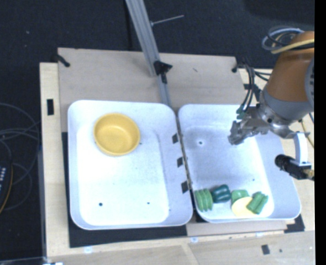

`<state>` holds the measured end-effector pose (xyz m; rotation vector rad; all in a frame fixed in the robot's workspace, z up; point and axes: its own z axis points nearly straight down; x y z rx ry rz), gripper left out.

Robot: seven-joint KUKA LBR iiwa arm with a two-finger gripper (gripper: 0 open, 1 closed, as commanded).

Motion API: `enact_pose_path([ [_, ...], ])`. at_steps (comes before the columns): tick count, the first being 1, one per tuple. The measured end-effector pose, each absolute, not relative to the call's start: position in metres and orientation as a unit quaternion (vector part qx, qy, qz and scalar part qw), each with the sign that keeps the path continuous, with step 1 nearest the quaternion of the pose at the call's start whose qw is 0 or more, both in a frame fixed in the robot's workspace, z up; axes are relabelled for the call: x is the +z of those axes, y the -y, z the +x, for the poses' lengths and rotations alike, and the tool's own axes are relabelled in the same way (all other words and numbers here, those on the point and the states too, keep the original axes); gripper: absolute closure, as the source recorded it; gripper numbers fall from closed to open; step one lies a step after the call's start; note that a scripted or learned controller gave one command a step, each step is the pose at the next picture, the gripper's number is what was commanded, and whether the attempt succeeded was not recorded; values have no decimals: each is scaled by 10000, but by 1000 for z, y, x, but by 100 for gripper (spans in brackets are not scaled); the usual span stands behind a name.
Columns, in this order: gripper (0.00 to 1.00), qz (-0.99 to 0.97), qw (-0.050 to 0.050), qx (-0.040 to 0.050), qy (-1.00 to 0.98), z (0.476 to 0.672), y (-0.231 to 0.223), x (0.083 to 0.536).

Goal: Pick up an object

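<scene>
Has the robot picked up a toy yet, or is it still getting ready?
Nothing looks picked up yet. The gripper hangs over the upper part of the right bin, with nothing showing between its fingers. The green pieces and the pale yellow piece lie at that bin's near edge, and the yellow bowl sits in the left bin. Left to do: reach a piece, grab it, lift it.

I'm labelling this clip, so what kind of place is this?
Probably a robotics lab grasping bench: two white bins, a yellow bowl in one, small green pieces in the other, and the arm's pincer above them.
</scene>
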<state>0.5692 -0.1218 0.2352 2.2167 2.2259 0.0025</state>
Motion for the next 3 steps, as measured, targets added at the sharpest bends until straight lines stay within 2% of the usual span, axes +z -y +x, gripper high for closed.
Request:
enact_pose_path([
  [1, 100, 7057, 0, 4, -7085, 572, 68, 229],
  [2, 100, 7054, 1, 9, -7088, 589, 12, 239],
  [3, 100, 7059, -5, 1, -7083, 598, -41, 229],
])
